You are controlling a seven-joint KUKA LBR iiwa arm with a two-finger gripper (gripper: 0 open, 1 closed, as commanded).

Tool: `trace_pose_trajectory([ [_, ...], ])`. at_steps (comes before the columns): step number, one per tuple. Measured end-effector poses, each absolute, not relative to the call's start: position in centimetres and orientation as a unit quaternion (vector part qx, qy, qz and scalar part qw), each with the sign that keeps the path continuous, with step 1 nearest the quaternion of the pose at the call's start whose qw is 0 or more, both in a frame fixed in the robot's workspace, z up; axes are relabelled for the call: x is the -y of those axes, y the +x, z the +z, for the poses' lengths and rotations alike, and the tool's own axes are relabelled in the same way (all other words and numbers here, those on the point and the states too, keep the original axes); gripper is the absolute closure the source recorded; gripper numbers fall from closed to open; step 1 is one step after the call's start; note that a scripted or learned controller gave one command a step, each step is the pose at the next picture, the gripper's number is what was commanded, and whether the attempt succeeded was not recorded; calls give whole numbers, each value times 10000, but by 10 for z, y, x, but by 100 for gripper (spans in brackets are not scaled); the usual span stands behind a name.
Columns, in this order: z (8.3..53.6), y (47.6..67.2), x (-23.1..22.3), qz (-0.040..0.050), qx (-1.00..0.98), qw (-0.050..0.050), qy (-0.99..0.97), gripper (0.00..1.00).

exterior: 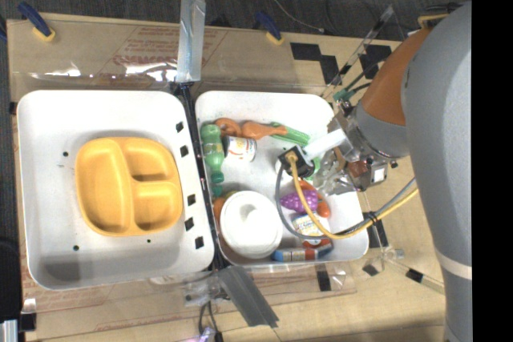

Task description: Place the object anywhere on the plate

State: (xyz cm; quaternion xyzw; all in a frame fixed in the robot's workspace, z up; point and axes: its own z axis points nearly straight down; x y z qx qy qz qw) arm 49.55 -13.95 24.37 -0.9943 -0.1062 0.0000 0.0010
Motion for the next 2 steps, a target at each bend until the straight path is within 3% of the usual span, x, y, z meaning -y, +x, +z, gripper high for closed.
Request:
trace_pose_trajectory([
  [1, 197, 480, 180, 38, 1347, 19, -9909, 100],
  [2, 198, 481, 179, 29, 1352, 20, -9908, 0],
])
